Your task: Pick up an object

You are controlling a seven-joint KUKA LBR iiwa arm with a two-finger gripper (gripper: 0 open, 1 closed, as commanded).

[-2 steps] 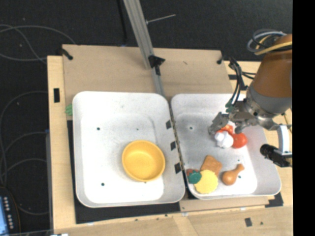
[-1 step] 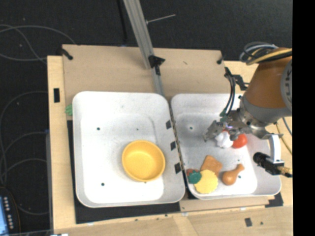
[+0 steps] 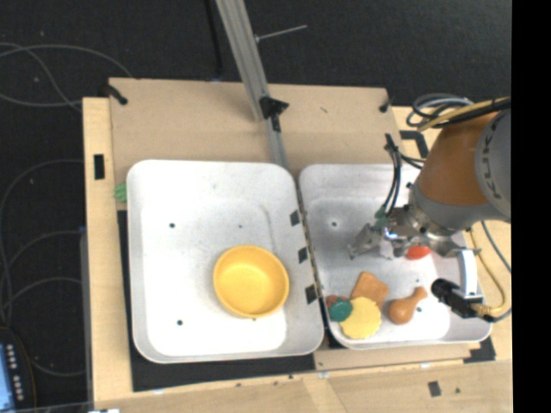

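Camera view: looks down at a slant on the tan desk (image 3: pixel 198 123) carrying two shallow white bins side by side.
Landmark: the right white bin (image 3: pixel 336 188); all places below are given against it.
Arm: the grey arm with an orange band (image 3: pixel 461 170) reaches in over the bin's right side.
Gripper (image 3: pixel 372 239): hangs low over the middle of the bin floor; cannot tell whether it is open or closed, and nothing is visible in it.
Task things: at the bin's near edge lie a round yellow piece (image 3: pixel 362 318), a small teal piece (image 3: pixel 340 308) touching it, an orange wedge (image 3: pixel 368 286) and a brown drumstick-shaped toy (image 3: pixel 405 306).
Red piece (image 3: pixel 417 251): just beside the gripper.
Left white bin (image 3: pixel 172 196): adjoins the landmark bin and holds a yellow plastic bowl (image 3: pixel 250 280).
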